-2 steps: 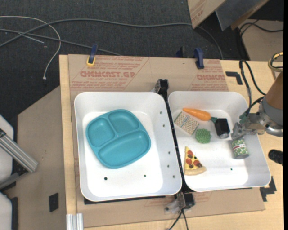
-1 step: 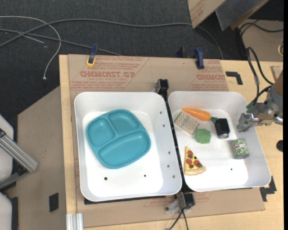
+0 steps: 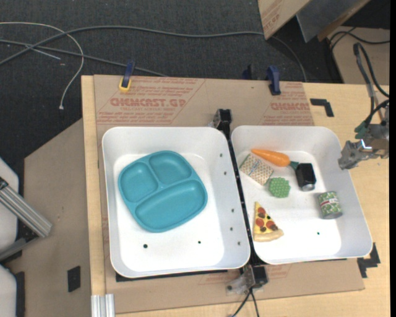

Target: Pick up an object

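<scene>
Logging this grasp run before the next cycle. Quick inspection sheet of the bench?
Surface: bench of tan board, two white bins side by side, blue clamps at the far edge.
Job's things: right bin holds carrot, cracker, green disc, black block, can, pizza slice.
Clutter: teal divided plate in left bin.
Grippers: pincer at the right bin's right rim, nothing seen in it.
Cables: white cable on the floor, far left.
Surroundings: dark carpet, cardboard box.

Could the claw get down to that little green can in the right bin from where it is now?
Probably yes. The claw sits at the right bin's far right rim, and the green can stands near that side, apart from the black block and other items, with nothing over it.
</scene>
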Available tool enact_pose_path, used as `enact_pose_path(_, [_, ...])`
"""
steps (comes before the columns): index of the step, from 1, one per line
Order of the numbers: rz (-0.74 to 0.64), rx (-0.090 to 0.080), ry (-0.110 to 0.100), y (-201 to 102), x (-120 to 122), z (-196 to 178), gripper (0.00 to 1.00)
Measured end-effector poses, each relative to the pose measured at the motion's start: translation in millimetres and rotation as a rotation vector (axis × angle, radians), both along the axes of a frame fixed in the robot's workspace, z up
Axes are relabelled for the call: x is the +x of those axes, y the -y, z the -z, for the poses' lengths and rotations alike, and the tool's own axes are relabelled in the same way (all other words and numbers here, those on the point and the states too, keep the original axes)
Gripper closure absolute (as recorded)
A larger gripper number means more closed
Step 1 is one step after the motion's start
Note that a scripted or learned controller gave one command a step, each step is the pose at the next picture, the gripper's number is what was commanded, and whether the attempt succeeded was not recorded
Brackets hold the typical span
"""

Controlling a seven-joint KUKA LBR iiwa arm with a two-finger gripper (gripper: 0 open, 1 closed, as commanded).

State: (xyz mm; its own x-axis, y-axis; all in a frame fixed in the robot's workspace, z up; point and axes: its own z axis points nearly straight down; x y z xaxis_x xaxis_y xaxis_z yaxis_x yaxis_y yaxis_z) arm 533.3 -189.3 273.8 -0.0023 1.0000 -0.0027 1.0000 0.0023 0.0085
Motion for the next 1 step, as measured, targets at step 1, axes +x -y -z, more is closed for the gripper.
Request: enact_pose_path(1, [-0.004, 0.005, -0.008, -51.1, 3.4, -3.8, 1.00])
